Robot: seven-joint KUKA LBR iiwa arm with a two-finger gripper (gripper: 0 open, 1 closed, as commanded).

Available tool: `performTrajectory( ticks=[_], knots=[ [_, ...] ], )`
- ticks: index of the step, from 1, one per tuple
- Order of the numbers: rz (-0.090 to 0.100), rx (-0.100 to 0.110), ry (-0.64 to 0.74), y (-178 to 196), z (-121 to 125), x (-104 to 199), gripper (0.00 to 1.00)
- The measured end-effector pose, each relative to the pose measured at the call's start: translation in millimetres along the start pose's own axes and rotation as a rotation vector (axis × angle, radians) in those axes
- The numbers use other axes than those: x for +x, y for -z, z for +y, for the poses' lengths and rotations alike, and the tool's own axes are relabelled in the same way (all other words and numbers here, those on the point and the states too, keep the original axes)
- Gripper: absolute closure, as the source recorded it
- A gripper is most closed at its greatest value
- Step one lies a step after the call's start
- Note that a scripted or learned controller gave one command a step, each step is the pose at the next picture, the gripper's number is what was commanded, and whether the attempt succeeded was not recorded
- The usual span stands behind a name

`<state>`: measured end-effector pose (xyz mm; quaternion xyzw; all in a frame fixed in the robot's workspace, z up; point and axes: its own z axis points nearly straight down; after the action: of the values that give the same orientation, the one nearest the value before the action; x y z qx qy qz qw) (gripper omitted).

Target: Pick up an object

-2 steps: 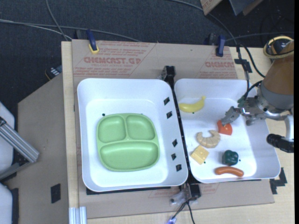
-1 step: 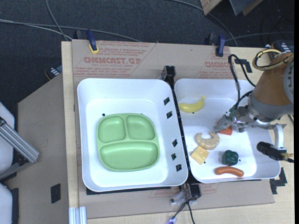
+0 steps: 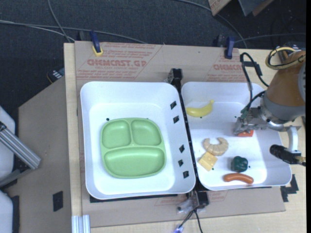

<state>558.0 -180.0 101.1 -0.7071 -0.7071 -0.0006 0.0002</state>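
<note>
The gripper [image 3: 244,126] is lowered near the right bin's [image 3: 228,88] far-right edge; its grip cannot be told. Open floor is seen to its left.

Red lettering is printed on the brown cardboard sheet [image 3: 146,57] that lies behind the two white bins. Behind the left bin [image 3: 87,130] it reads roughly "CHEMCAST GP". Behind the right bin [image 3: 257,89] a second red print repeats, partly hidden and too blurred to read.
</note>
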Motion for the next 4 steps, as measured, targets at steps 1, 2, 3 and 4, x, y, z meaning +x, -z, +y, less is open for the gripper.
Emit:
performTrajectory(
  ticks=[1,2,3,4],
  knots=[
    [-0.004,-0.007,0.001,63,5,-6,1.00],
    [-0.003,-0.006,0.001,109,2,-3,1.00],
    [-0.001,-0.002,0.001,120,2,-3,1.00],
    [0.002,0.001,0.006,126,4,48,1.00]
  ],
)
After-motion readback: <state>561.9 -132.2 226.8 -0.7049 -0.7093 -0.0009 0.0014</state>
